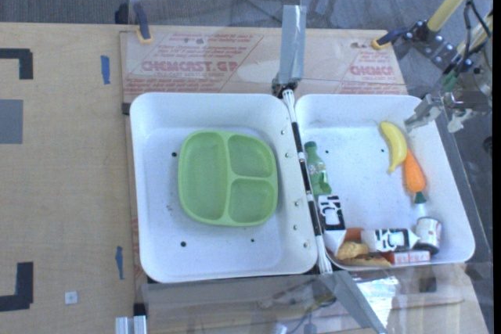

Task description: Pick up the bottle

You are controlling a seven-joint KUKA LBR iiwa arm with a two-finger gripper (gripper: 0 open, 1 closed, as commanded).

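You have two shallow white plastic bins side by side on the wooden bench: the left bin [156,246] holds a light green divided plastic plate [228,177], lying flat a little left of that bin's centre. The clear green-capped plastic bottle with a green label [317,168] lies on its side in the right bin [454,199], tight against the left wall next to the divider between the bins, cap pointing toward the far end. Just below it along the same wall sits a small black packet with white lettering [333,213]. Across that bin, a yellow banana [395,145] lies near the far right area, with an orange carrot-shaped toy [414,174] just beside its lower end. Along the near wall you will find a brownish bread-like piece [352,250], a black-and-white carton lying flat [395,239] and a small white cylindrical can [428,231]. The gripper [438,107] hangs at the right bin's far right corner, well apart from the bottle; whether it is apart or together cannot be made out from here.
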